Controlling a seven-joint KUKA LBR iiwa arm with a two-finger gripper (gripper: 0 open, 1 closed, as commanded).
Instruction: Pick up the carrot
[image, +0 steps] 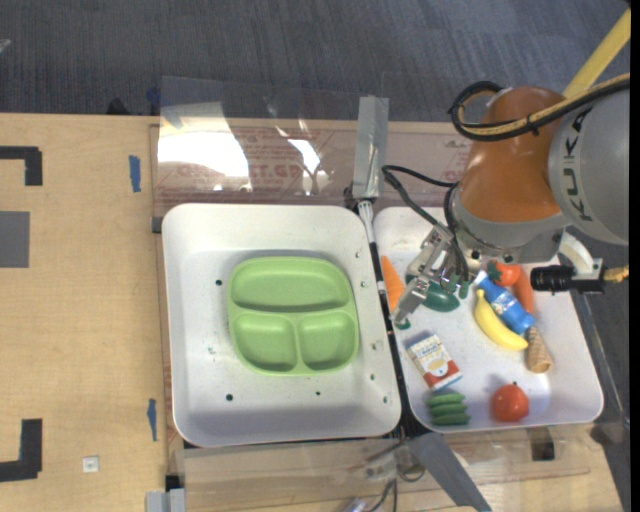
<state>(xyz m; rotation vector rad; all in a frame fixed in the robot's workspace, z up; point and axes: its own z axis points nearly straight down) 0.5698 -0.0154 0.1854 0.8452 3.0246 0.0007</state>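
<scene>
Camera view: we see the claw (420, 285) low in the right bin (585, 400), fingers parted, gripping nothing. Just to its left the carrot (392, 283) lies along the bin's left wall, likely awkward to straddle. Banana (497, 325) and tomato (509, 402) lie farther right.

Two white bins: left bin (190, 330), right bin (575, 390). Left bin holds a light green divided plate (293, 313). In right bin: orange carrot (392, 287) by the inner wall, yellow banana (497, 325), blue bottle (505, 307) with white label, red tomato (509, 402), dark green pods (447, 408), white carton (432, 361) with red and blue print, tan cone (539, 350). Arm (560, 170) grey with orange band; metal-grey end effector (425, 285). Counter (70, 300) tan wood with black corner marks and blue tape bits.
</scene>
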